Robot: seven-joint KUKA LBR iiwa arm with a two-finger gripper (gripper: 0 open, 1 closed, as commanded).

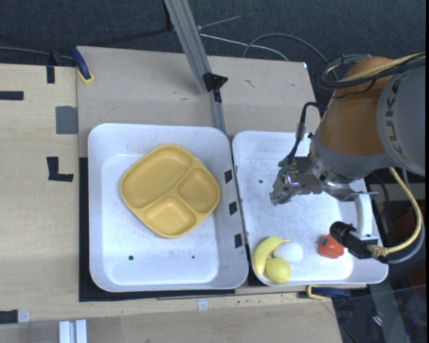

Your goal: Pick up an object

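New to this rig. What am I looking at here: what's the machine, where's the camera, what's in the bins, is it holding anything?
The single picture comes from one fixed camera above the bench, looking down at a slant. The big grey and orange shape on the right is a KUKA arm, reaching in from that side. At its end is a two-finger gripper, hanging over the right bin. Nothing shows between its fingers, and I cannot tell whether they are open or shut.

Two shallow white bins sit side by side. The left bin holds a yellow divided plate with three compartments. In the right bin, near its front edge, lie a banana, a lemon and a small white ball, clustered together, with a small red object apart to their right. The job is picking up one object; none is lifted yet.
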